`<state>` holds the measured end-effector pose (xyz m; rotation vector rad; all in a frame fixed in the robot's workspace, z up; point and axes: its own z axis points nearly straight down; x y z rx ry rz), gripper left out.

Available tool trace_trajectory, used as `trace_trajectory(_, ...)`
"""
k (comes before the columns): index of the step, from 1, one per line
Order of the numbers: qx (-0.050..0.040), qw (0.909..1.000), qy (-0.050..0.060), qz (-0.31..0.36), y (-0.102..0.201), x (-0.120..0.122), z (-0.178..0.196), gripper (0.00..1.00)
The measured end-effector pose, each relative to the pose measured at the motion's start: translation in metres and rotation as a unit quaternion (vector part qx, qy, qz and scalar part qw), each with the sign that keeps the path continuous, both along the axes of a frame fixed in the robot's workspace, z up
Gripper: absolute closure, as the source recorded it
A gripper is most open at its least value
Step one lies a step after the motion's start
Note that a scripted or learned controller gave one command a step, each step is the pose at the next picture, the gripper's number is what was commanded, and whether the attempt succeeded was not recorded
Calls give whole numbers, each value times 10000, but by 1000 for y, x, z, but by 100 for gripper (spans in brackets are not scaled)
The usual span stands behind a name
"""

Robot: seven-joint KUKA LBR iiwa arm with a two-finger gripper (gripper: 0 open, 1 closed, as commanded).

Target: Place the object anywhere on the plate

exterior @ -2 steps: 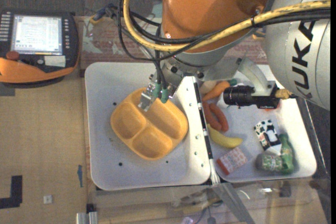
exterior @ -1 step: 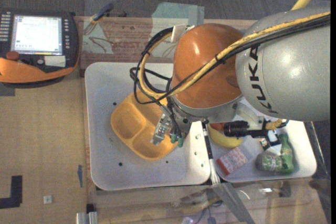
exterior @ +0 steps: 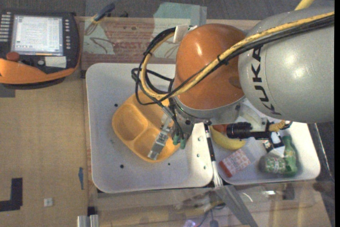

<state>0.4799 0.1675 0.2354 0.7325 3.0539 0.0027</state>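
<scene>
Plate (exterior: 133,127) in left bin (exterior: 101,114); banana (exterior: 226,141) in right.

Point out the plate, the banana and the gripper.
plate (exterior: 130,124): camera view, left compartment floor.
banana (exterior: 229,141): camera view, its yellow middle.
gripper (exterior: 158,147): camera view, between its fingertips.

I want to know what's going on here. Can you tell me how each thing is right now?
Plate: yellow, lying tilted in the left bin.
Gripper: over the plate's right edge; grip hidden.
Banana: lying in the right bin, partly under the arm.
Green bottle: lying on its side.
Red packet: lying flat.
Tablet: screen lit.
</scene>
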Motion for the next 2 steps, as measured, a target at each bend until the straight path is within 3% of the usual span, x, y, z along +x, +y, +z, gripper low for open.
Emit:
trace_trajectory(1, 0, 9983, 4, 579, -43, 0, -64, 0)
trace_trajectory(2, 11, 9984, -20, 566, -42, 2, -54, 100)
